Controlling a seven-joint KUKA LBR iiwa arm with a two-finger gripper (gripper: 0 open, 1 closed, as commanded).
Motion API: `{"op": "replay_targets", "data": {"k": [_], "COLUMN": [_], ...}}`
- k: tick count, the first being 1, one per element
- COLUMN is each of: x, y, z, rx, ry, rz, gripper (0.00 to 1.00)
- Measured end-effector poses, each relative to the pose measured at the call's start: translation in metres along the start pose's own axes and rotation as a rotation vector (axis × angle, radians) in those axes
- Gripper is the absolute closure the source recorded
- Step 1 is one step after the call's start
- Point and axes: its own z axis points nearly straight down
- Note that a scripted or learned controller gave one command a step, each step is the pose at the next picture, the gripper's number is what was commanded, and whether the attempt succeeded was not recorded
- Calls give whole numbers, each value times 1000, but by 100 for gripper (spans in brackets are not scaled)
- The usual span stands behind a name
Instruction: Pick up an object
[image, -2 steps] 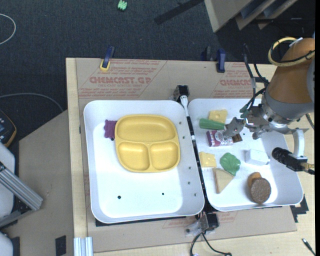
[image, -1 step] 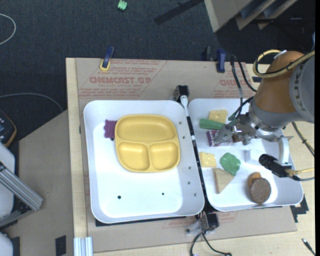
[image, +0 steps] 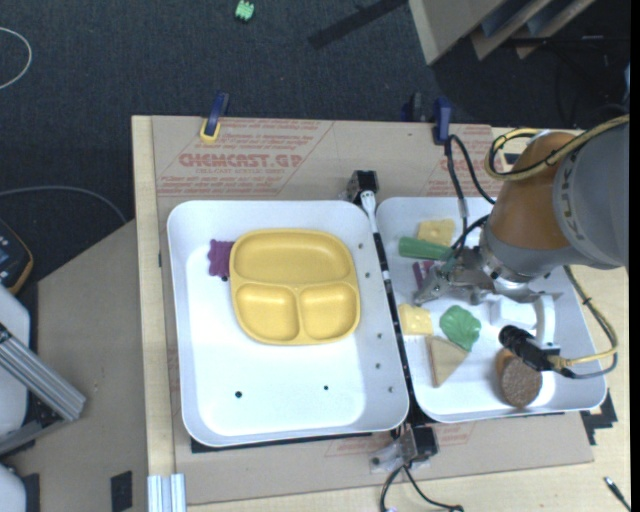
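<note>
Two white bins, hand (image: 432, 287) low in right bin (image: 572, 398) beside green piece (image: 460, 325), its grip impossible to tell, yellow tray (image: 295, 283) left.

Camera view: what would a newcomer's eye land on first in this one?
The yellow divided tray dominates the left bin, with a purple object tucked against its left edge. Next comes the grey and orange arm reaching into the right bin, its claw low among small pieces, near a green lump.
</note>
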Motion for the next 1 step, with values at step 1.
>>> {"op": "replay_targets", "data": {"k": [1], "x": [-1], "y": [2], "z": [-14], "rx": [-7], "ry": [-2], "rz": [1], "gripper": [100]}}
